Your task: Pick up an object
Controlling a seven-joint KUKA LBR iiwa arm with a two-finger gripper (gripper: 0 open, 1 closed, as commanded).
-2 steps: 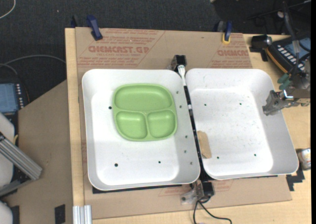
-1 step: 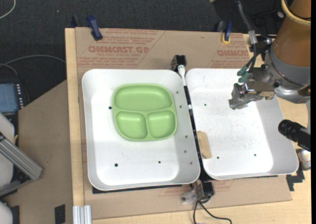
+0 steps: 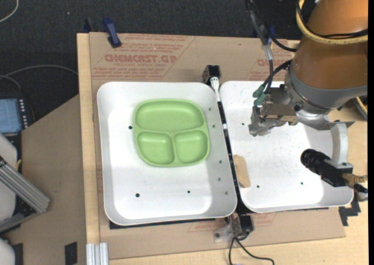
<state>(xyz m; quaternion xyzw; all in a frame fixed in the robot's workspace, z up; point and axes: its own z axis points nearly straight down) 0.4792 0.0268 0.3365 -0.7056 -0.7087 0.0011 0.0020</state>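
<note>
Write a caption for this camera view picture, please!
Grey end effector over right white bin; green divided plastic plate in left bin.

One fixed overhead camera looks slantwise down on both bins [image 3: 111, 158].

A divided plate [image 3: 171, 132] lies in the left bin [image 3: 117, 188] on the tabletop [image 3: 146, 53]. The pincer [image 3: 260, 124] hangs over the right bin [image 3: 280, 193], beside it.
</note>
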